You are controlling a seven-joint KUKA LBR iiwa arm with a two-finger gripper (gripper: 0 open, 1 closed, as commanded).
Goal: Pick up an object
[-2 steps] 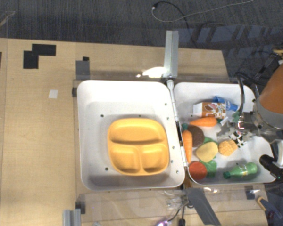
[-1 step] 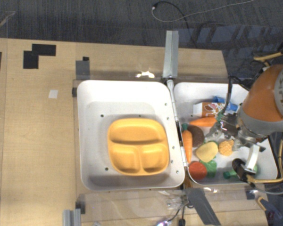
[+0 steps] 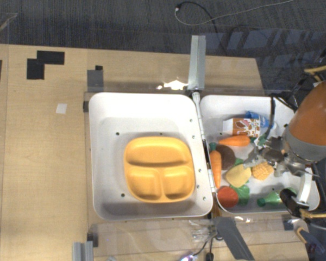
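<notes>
While I'm reaching in from the right side, my pincer (image 3: 267,155) is hovering over the right bin (image 3: 228,109), approx. mid-bin and toward its right wall. I can't tell from this angle whether it's wide or narrow, and nothing is visibly sitting in its grip.

Closest to it, the yellow corn cob (image 3: 262,172) is lying just below the pincer in the picture, w/ a pale yellow piece (image 3: 237,175) touching its left side. Both are lying around the bin's middle. An orange carrot (image 3: 234,141) is lying crosswise just left of the pincer, and a dark brown item (image 3: 226,155) is sitting under it. A second carrot (image 3: 215,165), more red-orange, is lying along the bin's left wall.

Toward the far edge, a small carton (image 3: 243,126) is lying flat w/ a blue item (image 3: 255,116) beside it. At the near-left corner, a red tomato (image 3: 227,196) is resting against the wall. A green item (image 3: 269,198) is lying along the near edge, toward the right corner.

The left bin (image 3: 106,124) is sitting right beside this one, their walls touching. It's carrying a yellow divided tray (image 3: 159,167) at approx. its centre, well apart from me.
</notes>
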